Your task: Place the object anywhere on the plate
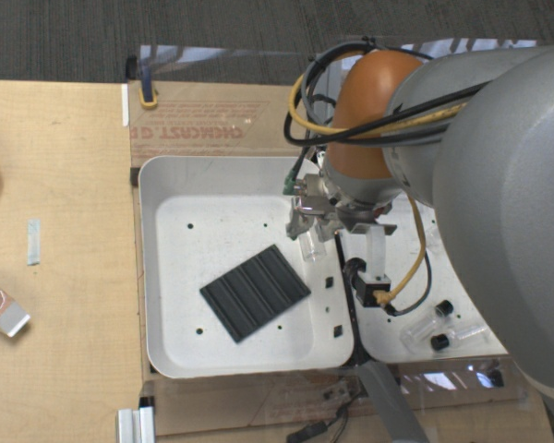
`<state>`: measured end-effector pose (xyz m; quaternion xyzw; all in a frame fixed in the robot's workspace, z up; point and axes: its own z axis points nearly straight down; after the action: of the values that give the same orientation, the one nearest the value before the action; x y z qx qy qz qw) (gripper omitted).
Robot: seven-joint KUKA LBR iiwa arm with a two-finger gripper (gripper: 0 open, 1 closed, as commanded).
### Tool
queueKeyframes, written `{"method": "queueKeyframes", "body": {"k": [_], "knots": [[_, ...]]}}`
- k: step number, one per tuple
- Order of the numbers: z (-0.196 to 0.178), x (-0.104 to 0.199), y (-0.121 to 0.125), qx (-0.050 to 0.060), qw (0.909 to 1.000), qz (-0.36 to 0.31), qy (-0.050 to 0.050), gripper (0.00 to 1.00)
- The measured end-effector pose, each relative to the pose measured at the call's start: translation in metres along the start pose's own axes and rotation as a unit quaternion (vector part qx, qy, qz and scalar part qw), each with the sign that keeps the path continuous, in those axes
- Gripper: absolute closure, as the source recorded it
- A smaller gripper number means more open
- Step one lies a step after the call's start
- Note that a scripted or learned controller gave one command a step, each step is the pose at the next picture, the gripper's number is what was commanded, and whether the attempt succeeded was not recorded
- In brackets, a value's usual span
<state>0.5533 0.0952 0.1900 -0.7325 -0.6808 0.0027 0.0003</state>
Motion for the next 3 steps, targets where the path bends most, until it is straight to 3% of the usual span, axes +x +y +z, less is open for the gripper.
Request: {"method": "queueKeyframes", "body": {"k": [1, 2, 3], "knots": [[0.0, -0.007, -0.015, 0.0, 0.9962, -0.087, 0.0, 1.0], [-0.057, 0.036, -0.04, -0.002, 0.9934, -0.115, 0.0, 1.0], [-0.057, 0.036, -0.04, -0.002, 0.9934, -0.115, 0.0, 0.0]]}}
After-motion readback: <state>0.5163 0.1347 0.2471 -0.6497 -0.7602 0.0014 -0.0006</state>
